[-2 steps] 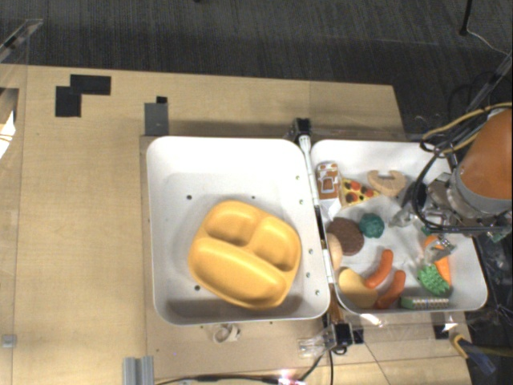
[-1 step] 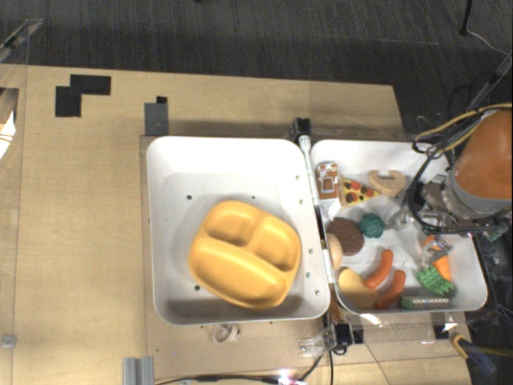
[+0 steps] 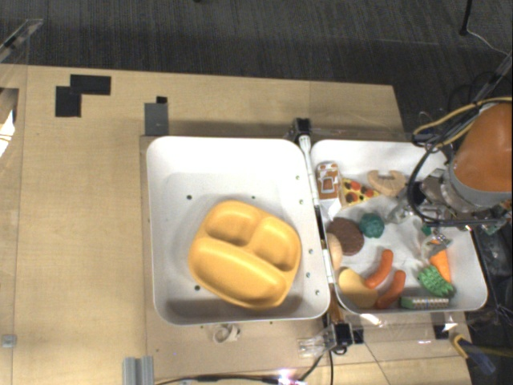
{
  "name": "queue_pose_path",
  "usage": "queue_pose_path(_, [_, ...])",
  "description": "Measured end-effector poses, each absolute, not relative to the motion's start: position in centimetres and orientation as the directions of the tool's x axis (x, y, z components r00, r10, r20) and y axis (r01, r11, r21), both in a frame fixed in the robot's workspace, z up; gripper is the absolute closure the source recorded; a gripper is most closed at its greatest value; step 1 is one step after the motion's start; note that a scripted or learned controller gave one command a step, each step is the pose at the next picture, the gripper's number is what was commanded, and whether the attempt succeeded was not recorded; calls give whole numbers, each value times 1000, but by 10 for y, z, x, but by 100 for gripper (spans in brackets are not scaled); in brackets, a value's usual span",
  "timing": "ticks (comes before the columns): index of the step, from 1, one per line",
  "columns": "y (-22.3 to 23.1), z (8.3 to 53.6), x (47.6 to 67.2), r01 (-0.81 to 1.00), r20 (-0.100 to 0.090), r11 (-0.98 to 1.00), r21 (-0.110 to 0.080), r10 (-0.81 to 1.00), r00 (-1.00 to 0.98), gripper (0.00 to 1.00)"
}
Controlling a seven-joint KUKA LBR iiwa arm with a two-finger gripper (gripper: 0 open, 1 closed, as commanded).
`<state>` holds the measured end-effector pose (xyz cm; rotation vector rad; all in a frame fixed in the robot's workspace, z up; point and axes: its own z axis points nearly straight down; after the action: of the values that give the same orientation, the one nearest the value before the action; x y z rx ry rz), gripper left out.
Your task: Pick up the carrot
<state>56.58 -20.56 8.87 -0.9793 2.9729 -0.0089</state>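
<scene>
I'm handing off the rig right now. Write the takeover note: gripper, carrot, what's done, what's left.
Gripper: low in the right bin, right above the carrot; whether the jaws are open or shut can't be made out.
Carrot: lying in the right bin near its right wall, orange root with a green top toward the front.
Done: arm brought over the carrot.
Left: close on the carrot, lift it, and confirm it sits between the jaws.
Beside it: sausages to the left, in the same bin.

Grey arm (image 3: 473,189) with a broad orange band (image 3: 486,155) — black and yellow cables (image 3: 446,123) looping off it.
</scene>
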Motion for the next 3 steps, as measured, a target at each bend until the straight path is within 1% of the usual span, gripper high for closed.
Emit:
queue_pose_path(1, [-206, 132, 522, -674, -7, 738, -9, -674, -738, 0])
queue_pose_path(2, [-200, 88, 558, -845, -12, 535, -4, -845, -535, 0])
queue_pose_path(3, [-193, 89, 553, -992, -19, 125, -4, -992, -125, 0])
